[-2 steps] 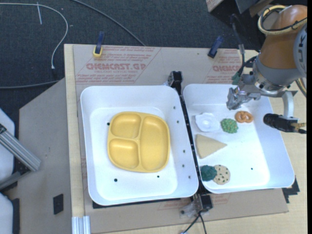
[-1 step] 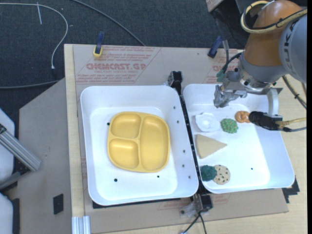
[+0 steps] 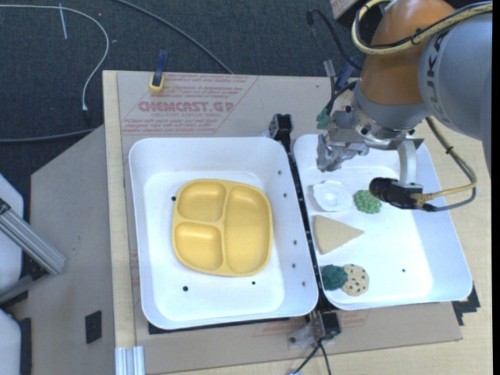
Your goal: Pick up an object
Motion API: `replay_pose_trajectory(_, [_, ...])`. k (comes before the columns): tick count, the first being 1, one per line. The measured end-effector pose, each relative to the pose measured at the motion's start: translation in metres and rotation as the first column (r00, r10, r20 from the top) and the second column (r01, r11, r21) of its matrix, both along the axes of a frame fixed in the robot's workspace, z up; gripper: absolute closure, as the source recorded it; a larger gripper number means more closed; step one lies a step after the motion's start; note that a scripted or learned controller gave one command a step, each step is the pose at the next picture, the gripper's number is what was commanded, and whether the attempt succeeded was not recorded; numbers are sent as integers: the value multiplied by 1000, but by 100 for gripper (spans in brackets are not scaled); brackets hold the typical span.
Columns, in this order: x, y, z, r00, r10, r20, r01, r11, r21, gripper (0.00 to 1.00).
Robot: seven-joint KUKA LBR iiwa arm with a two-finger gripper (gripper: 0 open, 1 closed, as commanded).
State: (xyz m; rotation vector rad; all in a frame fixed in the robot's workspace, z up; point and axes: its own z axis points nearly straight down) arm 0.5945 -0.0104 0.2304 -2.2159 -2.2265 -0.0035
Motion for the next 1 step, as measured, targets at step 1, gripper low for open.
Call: replay_pose_trajectory(1, [-15,49,1,1000,1,-5,-1,1000,1,100])
